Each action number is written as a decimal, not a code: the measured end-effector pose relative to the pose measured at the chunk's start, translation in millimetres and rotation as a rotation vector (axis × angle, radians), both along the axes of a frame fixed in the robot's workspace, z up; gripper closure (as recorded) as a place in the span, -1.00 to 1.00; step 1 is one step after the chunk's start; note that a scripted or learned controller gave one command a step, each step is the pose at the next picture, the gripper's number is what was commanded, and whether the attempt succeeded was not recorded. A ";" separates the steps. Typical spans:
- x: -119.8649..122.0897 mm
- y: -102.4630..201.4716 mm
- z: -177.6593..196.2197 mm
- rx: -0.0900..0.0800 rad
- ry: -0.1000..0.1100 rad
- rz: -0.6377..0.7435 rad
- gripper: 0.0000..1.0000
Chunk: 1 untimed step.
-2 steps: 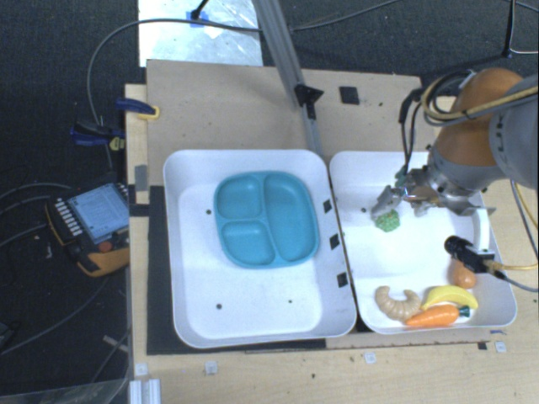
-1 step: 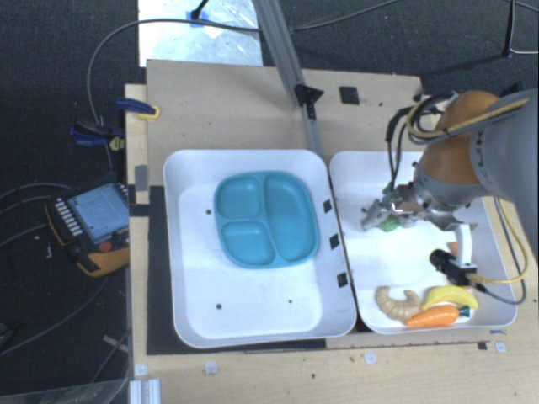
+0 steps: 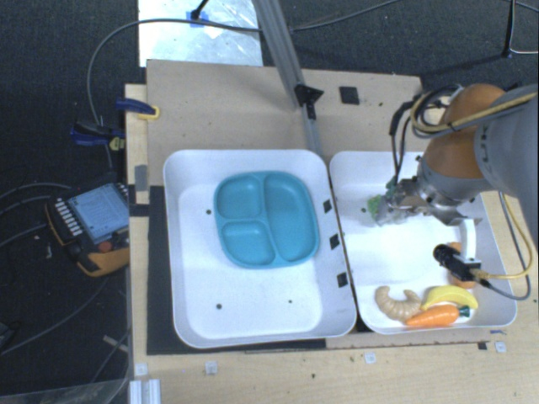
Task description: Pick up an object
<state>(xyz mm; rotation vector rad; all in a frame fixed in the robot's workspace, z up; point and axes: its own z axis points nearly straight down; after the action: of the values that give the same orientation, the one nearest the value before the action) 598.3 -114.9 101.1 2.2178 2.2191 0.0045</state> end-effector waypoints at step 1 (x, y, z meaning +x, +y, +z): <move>-2.9 -5.6 46.2 0.000 -0.001 -0.001 1.00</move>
<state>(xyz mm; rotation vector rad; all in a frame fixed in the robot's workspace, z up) 595.5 -120.5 147.3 2.2184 2.2171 0.0051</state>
